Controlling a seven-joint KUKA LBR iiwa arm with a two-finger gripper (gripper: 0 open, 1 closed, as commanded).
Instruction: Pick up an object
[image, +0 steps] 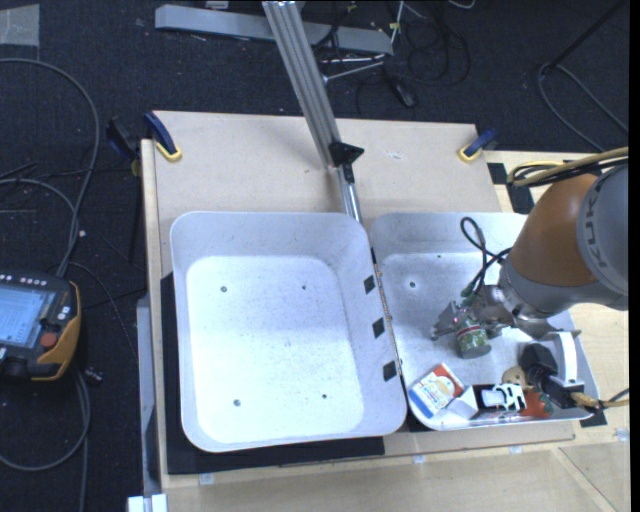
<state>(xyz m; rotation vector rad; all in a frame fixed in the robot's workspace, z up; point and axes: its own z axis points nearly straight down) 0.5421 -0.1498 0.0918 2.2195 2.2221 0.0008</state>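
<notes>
My gripper (456, 322) is low inside the right bin (420, 240), near its middle, hanging from the grey and orange arm (560, 250) that comes in from the right. A small round olive-green object (473, 344) lies just below and right of the gripper, touching or nearly touching it; I cannot tell whether it is gripped. A white, blue and red packet (437, 390) rests at the bin's front edge. Beside it are a black-and-white item (499, 398) and a small red piece (536, 405).
The left bin (200, 235) stands alongside, its right wall overlapping the right bin, with black clips (378, 325) along that edge. A slanted aluminium post (312, 95) rises behind the bins. A black cable (474, 236) loops above the gripper.
</notes>
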